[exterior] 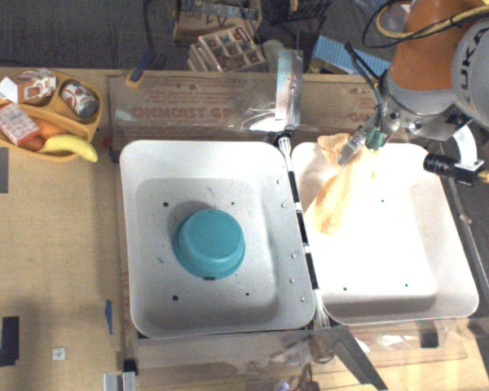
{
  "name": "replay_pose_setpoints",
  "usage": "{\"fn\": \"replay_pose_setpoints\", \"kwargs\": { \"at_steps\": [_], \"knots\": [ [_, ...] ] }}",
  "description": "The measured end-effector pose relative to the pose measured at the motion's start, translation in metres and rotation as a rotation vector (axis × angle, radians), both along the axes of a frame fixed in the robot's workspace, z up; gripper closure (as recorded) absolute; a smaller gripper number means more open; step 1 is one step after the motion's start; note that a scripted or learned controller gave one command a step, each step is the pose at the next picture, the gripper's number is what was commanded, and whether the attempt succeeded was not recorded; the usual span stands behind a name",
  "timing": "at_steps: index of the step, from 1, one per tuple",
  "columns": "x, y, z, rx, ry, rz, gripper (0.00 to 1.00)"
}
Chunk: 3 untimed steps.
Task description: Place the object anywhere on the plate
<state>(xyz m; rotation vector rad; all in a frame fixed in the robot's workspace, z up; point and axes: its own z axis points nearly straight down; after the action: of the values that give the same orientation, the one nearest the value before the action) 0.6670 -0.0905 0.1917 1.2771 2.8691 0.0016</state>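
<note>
One teal plate (210, 243), one gripper (357, 147) pinching one cloth (336, 194).

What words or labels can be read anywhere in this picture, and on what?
"UKA", white letters on the grey arm, cut off by the picture's edge.
Red lettering on the cardboard strip behind the bins: too blurred to read.
Printed wrappers in the yellow tray: too small to read.

White "KUKA" letters, partly cut off, stand on the arm (481, 55).
</note>
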Motion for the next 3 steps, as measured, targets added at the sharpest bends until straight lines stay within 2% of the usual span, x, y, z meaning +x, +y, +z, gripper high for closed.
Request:
{"fn": "replay_pose_setpoints", "kwargs": {
  "at_steps": [1,2,3],
  "knots": [
    [0.001,-0.001,0.035,-0.001,-0.005,-0.001,1.0],
    [-0.008,0.054,0.032,0.0,-0.001,0.399,1.0],
    [-0.009,0.102,0.044,-0.002,-0.007,0.799,1.0]
  ]
}}
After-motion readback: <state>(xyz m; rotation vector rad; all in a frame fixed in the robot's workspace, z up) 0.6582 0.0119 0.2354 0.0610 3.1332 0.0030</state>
